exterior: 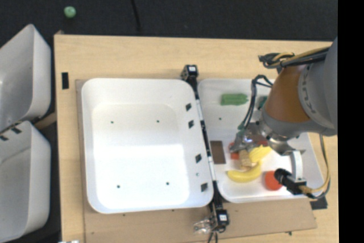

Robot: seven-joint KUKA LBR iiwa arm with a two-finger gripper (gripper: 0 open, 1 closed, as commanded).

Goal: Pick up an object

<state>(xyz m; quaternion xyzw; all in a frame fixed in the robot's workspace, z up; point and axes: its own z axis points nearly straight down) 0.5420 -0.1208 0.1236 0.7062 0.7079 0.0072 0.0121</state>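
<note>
**Gripper down among the toys in the right-hand bin**

The arm (296, 97) reaches in over the right bin (211, 101) and bends down, so that the gripper (245, 152) sits low in the cluster of small things near the bin's front half. That posture suits a pick from above: the wrist is over the pile, not off to one side.

Whether the jaws are spread or pressed together cannot be told; the tip is small and mixed up with the things around it, and nothing can be seen pinched between them.

Just below the jaws lies a banana (244, 175), curved, flat on the bin floor. Just to their right is another yellow piece (260, 153), touching or nearly touching them. A red object (271, 180) lies further right and lower, beside the banana's end. A brown block (217, 152) lies to the left of the jaws, against the wall between the bins. A green block (234, 99) lies well above them, apart from the rest.

The left bin (91, 122) is well off to the left of the jaws.

Any of the things by the jaws could be the target; the banana and the yellow piece seem likeliest, being nearest.
</note>
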